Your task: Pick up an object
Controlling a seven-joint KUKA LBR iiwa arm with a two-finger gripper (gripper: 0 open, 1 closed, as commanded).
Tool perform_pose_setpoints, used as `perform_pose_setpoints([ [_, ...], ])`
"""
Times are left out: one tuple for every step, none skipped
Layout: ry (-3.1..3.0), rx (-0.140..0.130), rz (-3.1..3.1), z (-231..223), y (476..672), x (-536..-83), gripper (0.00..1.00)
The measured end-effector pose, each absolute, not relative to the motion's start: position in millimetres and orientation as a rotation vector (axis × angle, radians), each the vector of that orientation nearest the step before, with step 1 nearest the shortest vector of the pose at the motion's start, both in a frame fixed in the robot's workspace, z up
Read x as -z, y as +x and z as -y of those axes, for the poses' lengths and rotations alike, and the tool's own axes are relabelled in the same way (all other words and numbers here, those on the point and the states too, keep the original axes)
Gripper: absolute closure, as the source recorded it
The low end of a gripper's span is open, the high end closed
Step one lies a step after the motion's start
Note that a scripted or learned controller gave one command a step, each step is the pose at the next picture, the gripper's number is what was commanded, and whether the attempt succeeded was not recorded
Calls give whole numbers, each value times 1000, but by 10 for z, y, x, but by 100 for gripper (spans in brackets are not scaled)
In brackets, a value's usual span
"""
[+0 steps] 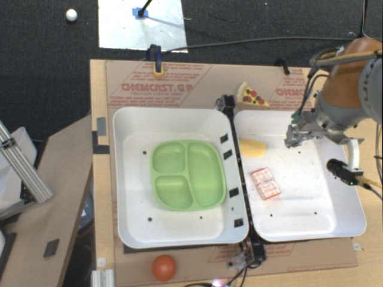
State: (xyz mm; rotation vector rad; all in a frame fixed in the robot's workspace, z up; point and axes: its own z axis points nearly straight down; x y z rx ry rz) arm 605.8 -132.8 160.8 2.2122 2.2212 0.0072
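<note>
Bins sit side by side on the worktop (102,178). The end effector (293,137) hangs over the right bin (335,220), too small and blurry to read. A yellow thing (252,147) lies just beside it, half tucked under the middle edge. A pink box (265,183) lies nearby. A green plate (187,174) fills the left bin (131,220).

Brown board (179,79) under the bins — red print "CHEMCAST GP", repeated; partly hidden at right.
</note>
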Motion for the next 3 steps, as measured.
perform_pose_setpoints([
  [2212,-7,-2222,1332,5987,-2207,100],
  [2214,-4,-2225,1332,5997,-2387,100],
  [2212,-3,-2232,744,5769,-2372,100],
])
